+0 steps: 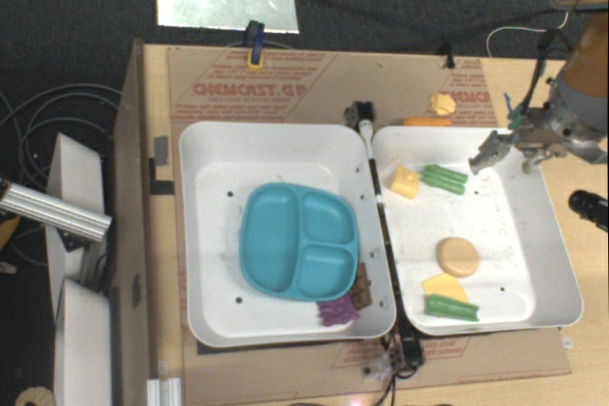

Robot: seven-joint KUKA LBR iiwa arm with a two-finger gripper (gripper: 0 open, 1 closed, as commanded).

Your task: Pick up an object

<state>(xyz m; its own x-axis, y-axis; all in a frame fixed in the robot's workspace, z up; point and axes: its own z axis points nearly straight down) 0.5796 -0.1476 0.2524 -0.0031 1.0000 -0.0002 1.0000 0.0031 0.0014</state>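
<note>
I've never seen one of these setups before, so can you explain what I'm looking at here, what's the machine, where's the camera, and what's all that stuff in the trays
One camera looks down at a slant on a bench with two shallow white bins. The grey machine at the right is a robot arm; its two-finger gripper hangs over the right bin, with nothing between its fingers.

The left bin holds a blue divided plate, plus a purple piece and a brown piece at its near edge.

The right bin holds toy food: a yellow chunk, a green piece, a round tan piece, a yellow wedge and a second green piece.
</note>
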